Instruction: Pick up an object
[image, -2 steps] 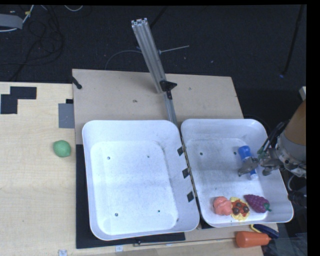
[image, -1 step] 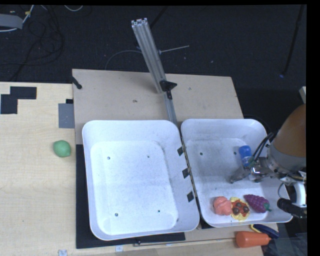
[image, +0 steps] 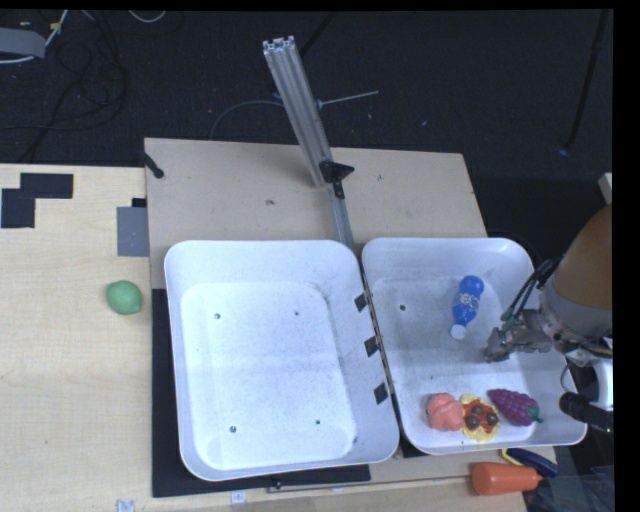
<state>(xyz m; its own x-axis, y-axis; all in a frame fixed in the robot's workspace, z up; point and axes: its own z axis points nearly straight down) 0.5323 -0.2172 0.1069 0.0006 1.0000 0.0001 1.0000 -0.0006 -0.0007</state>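
I see the arm (image: 585, 275) entering from 3 o'clock, orange band visible above the wrist. Gripper (image: 497, 350) sits low over the right bin (image: 440, 265), approx. bin centre-right. Fingers too small and dark to read; I cannot tell if spread or pressed together. Nothing visible between them.

Right bin contents:
- Bottle (image: 466, 305), blue and white, lying at approx. 10 o'clock from gripper, near but apart.
- Grapes (image: 512, 406), purple, at 6 o'clock from gripper, near the front wall.
- Yellow toy (image: 479, 418), touching grapes on their 9 o'clock side.
- Orange-pink toy (image: 444, 411), just beside yellow toy, at its 9 o'clock.

Left bin (image: 180, 270): walls touch right bin along the centre seam.

Outside bins: green ball (image: 124, 297) on the bench (image: 60, 380), 9 o'clock of left bin, well apart. Carrot (image: 505, 478) lies at 6 o'clock of right bin, just outside its front wall. Metal rail (image: 300, 110) runs from 12 o'clock down toward the seam.
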